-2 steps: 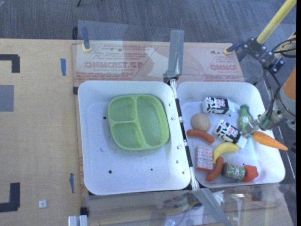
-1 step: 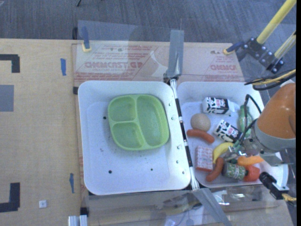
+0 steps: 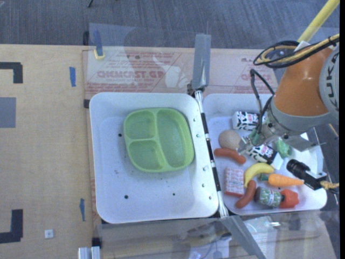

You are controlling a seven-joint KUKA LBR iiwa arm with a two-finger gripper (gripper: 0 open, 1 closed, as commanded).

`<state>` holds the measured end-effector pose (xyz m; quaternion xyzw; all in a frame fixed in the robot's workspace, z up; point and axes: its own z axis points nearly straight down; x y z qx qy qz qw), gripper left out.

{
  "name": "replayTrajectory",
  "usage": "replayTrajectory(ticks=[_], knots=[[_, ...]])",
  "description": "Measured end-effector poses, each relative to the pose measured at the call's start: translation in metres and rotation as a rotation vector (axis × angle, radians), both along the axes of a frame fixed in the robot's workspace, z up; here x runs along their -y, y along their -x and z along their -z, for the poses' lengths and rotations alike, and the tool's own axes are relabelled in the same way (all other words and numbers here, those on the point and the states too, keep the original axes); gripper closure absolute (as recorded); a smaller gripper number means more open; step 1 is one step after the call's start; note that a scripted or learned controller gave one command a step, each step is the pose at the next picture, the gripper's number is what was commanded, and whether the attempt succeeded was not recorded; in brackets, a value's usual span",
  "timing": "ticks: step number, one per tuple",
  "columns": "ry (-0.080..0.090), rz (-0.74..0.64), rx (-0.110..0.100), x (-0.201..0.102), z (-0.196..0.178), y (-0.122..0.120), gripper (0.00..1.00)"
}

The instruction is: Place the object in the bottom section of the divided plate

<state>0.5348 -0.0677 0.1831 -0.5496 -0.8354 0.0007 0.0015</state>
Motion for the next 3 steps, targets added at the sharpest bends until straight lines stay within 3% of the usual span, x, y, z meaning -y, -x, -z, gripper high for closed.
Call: replayTrajectory(ticks=[1, 2, 3], knots=[[0.001, 0.077, 0.001, -0.064, 0.0, -0.016, 1.0], [0.002, 0.089, -0.001, -0.079, -0.083, -0.024, 1.0], [0.003, 0.029, 0.002, -0.084, 0.0, -0.131, 1.0]])
